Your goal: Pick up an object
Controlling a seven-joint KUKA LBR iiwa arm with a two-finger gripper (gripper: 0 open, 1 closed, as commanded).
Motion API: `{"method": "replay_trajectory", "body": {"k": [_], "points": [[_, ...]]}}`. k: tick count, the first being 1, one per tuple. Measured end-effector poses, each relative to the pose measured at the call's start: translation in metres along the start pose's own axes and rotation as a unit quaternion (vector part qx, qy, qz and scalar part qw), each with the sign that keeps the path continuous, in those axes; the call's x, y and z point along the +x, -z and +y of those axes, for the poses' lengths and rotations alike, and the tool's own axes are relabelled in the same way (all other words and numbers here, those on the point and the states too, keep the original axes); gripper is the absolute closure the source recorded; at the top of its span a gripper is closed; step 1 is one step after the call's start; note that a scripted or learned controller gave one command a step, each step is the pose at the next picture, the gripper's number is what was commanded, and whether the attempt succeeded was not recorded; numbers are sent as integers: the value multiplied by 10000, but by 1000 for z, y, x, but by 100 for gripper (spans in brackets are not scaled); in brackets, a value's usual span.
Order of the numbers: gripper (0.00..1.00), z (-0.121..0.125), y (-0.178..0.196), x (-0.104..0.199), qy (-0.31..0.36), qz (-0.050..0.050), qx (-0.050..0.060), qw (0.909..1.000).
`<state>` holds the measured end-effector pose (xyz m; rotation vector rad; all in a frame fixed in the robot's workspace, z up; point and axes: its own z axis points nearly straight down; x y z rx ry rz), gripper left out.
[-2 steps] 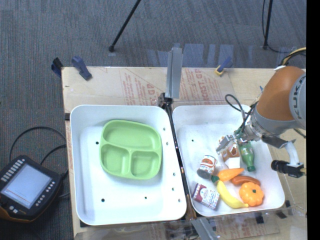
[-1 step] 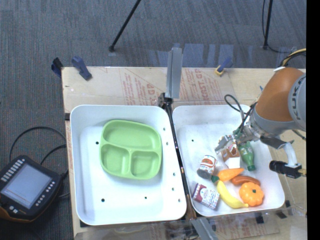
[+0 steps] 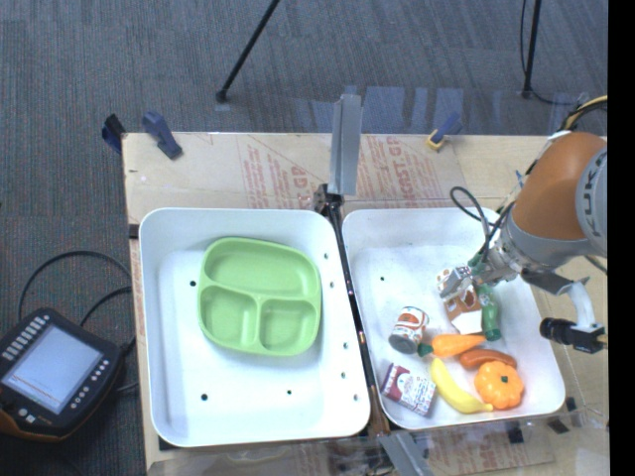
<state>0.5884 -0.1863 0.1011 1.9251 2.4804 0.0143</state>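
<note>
Two shallow white bins side by side on the worktop [image 3: 238, 172], a plywood sheet printed with red lettering. In the left bin [image 3: 169, 365], a light green divided plate [image 3: 262, 296] with three compartments, lying flat toward the bin's far half, well apart from everything else. In the right bin [image 3: 397, 231], a cluster of small items crowded into the near right corner: a small can [image 3: 408, 328] with a red and white label, tipped on its side near the bin's middle; just beside it, toward the near edge, a small red and white carton [image 3: 409, 388]; a yellow banana [image 3: 452, 386] lying slantwise between carton and orange pumpkin [image 3: 499, 385], the pumpkin closest to the near right corner; an orange carrot [image 3: 456, 345] and a reddish pepper-like piece [image 3: 486, 358] lying across just behind the banana; a white and brown box [image 3: 464, 310] and a small green bottle [image 3: 490, 316] behind those. Reaching in from the right edge, the grey arm with its orange band [image 3: 556, 191], wrist angled down over the far side of the cluster. Claw [image 3: 456, 282] low over the white and brown box, seemingly touching or just above it; opening width not discernible, and nothing clearly seen between the fingers. On the floor off the worktop's left near corner, a teach pendant [image 3: 50, 370] with cable. At the worktop's far edge, blue clamps [image 3: 161, 133].
</note>
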Motion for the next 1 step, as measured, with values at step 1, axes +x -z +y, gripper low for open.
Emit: {"method": "replay_trajectory", "body": {"k": [1], "points": [[100, -12, 173, 91, -1363, -25, 59, 9906]]}}
